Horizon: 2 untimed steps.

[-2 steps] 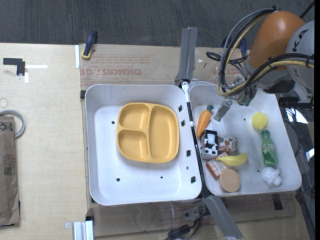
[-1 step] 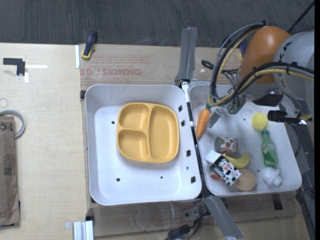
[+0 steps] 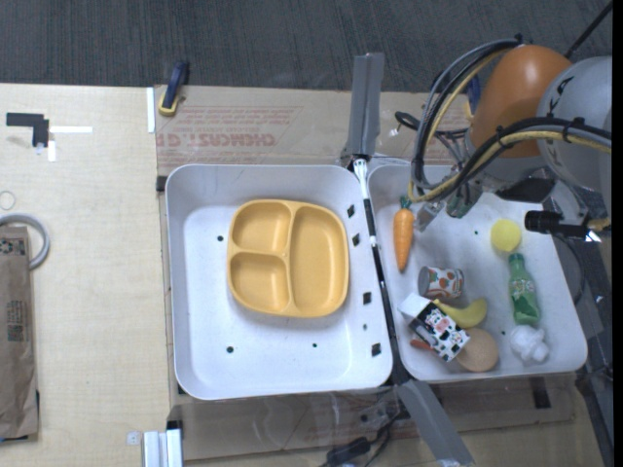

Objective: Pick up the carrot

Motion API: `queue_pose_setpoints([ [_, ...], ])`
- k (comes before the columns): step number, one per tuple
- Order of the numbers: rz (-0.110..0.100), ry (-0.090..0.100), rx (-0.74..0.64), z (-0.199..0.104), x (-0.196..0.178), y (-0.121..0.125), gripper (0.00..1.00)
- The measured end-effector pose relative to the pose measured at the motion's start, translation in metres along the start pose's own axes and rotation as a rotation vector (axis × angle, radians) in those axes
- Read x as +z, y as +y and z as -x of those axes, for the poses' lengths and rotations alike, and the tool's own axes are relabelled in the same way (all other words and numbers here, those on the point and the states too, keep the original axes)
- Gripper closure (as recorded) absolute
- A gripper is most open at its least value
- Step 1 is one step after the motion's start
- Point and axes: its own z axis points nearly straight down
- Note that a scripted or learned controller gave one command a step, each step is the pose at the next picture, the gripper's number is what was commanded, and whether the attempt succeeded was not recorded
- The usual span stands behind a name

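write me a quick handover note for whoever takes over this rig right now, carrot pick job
Hand: above the back of the right bin, just right of the carrot's leafy end; its state cannot be read from this view, and nothing is visibly held.
Carrot: lying in the right bin along its left wall, green top toward the back, apart from the can and banana nearer the front.
Done: the arm has reached in near the carrot.
Left: grasp the carrot and lift it.

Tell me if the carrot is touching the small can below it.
Apart. The camera view shows white bin floor between the carrot tip and the can.
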Motion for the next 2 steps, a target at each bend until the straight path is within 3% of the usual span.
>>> queue_pose_setpoints([
  [1,0.0,0.0,0.0,0.0,0.0,0.0,0.0],
  [2,-0.004,0.007,-0.058,-0.107,-0.083,-0.018,0.0],
])
